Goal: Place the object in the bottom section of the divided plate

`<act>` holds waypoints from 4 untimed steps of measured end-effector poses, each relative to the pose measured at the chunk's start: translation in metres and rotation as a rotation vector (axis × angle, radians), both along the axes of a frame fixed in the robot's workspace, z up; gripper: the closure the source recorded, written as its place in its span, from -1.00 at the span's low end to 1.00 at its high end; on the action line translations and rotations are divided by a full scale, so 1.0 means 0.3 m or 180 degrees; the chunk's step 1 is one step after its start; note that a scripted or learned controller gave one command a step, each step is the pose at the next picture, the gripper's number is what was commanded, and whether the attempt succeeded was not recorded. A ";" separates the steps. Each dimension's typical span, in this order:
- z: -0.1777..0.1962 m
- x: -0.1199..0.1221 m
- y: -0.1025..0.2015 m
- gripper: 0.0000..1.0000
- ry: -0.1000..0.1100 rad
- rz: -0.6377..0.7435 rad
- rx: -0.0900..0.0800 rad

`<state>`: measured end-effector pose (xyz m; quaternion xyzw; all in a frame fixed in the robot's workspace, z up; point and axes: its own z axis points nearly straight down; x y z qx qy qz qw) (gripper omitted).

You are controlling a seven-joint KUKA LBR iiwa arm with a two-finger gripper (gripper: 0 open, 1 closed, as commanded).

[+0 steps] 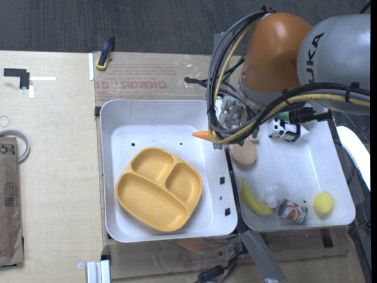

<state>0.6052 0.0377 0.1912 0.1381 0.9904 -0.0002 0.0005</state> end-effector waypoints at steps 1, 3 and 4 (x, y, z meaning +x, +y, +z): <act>-0.061 -0.153 0.279 1.00 0.0001 0.0539 0.0000; -0.276 0.049 0.623 1.00 -0.0048 0.0734 0.0010; -0.319 -0.332 0.648 1.00 -0.0015 0.0520 0.0018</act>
